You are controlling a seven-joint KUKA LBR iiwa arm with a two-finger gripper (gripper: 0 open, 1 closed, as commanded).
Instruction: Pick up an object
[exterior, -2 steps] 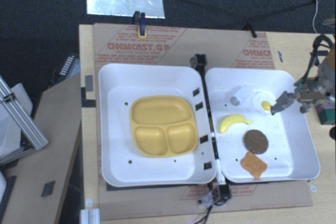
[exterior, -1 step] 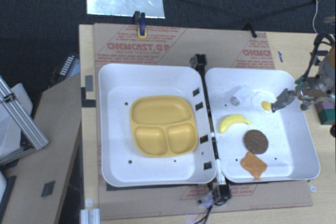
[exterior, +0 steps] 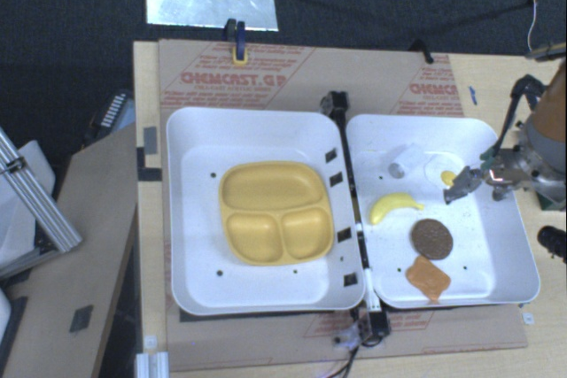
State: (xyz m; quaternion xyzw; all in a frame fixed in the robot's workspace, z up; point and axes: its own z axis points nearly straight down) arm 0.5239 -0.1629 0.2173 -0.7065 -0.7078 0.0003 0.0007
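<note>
The right bin (exterior: 509,279) holds several small things. A yellow banana (exterior: 394,206) lies near its middle. Below the banana lie a round brown cookie (exterior: 431,238) and an orange piece (exterior: 429,279). A small pale cylinder (exterior: 403,162) sits toward the back. A white flat piece with a yellow spot (exterior: 446,172) lies at the back right. My gripper (exterior: 464,184) reaches in from the right and hangs at the right edge of that white and yellow piece. I see nothing lifted off the bin floor.
The left bin (exterior: 190,190) carries a yellow divided tray (exterior: 273,212). A black divider with clips (exterior: 345,190) runs between the two bins. The grey wrist body (exterior: 523,173) hangs over the right bin's right rim.
</note>
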